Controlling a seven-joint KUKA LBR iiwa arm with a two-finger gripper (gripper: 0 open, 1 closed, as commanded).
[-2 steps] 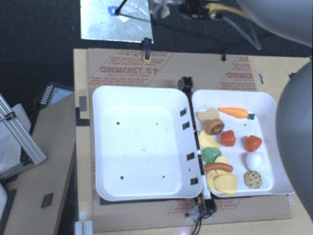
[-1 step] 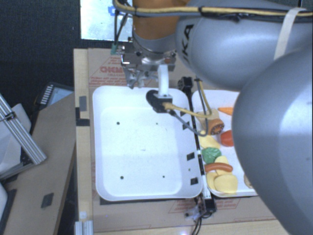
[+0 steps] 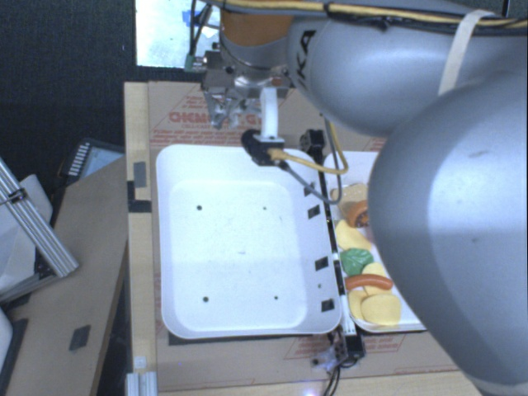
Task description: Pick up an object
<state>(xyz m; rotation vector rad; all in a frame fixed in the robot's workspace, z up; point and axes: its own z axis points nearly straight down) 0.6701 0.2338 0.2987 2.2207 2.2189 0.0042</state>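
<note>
Well apart: end effector (image 3: 224, 110), toy food (image 3: 369, 283).

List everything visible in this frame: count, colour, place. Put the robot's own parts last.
left bin: 1, white, middle of the bench.
right bin: 1, white, beside the left bin, largely under the arm.
toy food pieces: several, yellow, green, orange-brown and red, packed in the right bin's visible strip; exact count hidden by the arm.
cardboard sheet: 1, tan with red print, under both bins.
black clips: several, along the divide between the bins.
arm: 1, grey with an orange band, reaching in from the right across the top.
gripper: 1, metal, above the left bin's far edge; nothing seen between its jaws.
</note>
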